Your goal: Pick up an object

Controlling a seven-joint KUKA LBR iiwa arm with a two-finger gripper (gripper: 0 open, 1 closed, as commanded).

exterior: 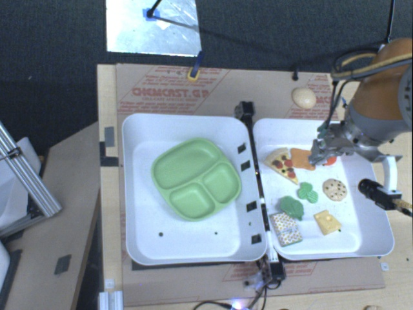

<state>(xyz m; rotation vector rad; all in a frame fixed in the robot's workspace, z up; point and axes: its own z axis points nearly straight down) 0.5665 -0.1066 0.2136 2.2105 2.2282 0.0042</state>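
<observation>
A: Where's the gripper (321,152)?

B: Low over the right bin (371,241), at the upper part, right by the orange piece (301,155) beside the pizza slice (282,163). Its tip looks to be touching or just above that piece.

A: Open or closed?

B: Cannot tell. The wrist blocks the tip from this angle. Nothing visibly lifted.

A: So which step?

B: Reach or descent onto a target, I'd say; the grab isn't confirmed.

A: Other candidates?

B: Same bin: cookie (334,188), cheese wedge (327,222), broccoli (291,206), small green piece (307,192), patterned block (286,229). Left bin (139,173) has a green divided plate (196,179). An egg (304,97) sits outside on the board.

A: Next move?

B: My guess: close on the orange piece, then lift straight up. It's flat and touching the pizza, so a slip or dragging the slice along is the risk.
</observation>
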